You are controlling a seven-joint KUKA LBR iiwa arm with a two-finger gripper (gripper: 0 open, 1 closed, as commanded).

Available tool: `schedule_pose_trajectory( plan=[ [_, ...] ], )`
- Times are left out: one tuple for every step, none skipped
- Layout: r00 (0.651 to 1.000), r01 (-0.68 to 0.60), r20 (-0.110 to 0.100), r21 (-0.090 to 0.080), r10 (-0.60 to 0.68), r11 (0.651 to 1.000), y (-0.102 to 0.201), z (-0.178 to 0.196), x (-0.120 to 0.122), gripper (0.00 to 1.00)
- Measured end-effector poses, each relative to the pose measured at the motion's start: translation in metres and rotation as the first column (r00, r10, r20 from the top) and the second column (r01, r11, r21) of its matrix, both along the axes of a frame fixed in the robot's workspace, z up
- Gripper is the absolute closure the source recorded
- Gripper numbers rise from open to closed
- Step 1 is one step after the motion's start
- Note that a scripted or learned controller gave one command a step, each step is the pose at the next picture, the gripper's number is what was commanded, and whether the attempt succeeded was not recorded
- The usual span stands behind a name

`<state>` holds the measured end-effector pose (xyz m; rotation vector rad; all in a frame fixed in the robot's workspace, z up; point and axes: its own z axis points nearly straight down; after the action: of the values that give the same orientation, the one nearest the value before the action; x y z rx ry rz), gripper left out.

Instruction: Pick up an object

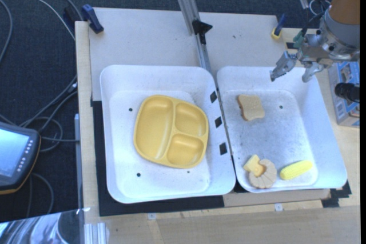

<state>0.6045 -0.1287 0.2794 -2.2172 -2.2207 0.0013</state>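
Gripper held spread above the far edge of the right bin, nothing between its fingers.

Well to the gripper's left, a yellow sectioned plastic tray (171,131) is seen in the left white bin (114,183). In the right white bin (327,128), a tan bread slice (250,107) lies just below-left of the two-finger gripper (295,71); a yellow cheese wedge (253,165), round beige cookie (264,174) and yellow corn cob (296,168) are grouped farther below it.

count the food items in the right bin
4: bread slice near the middle, corn cob at the front right, cheese wedge leaning on a round cookie at the front left.
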Motion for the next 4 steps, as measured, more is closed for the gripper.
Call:
schedule_pose_trajectory(
  plan=[
    [1.000,0.000,0.000,0.000,0.000,1.000,0.000,0.000,0.000,0.00],
    [1.000,0.001,-0.004,0.000,-0.001,1.000,-0.002,-0.056,0.009,0.00],
    [1.000,0.000,-0.005,0.000,0.000,1.000,0.009,-0.111,0.011,0.00],
    [1.000,0.001,-0.005,0.000,-0.001,1.000,0.007,-0.173,0.014,0.00]
  ],
)
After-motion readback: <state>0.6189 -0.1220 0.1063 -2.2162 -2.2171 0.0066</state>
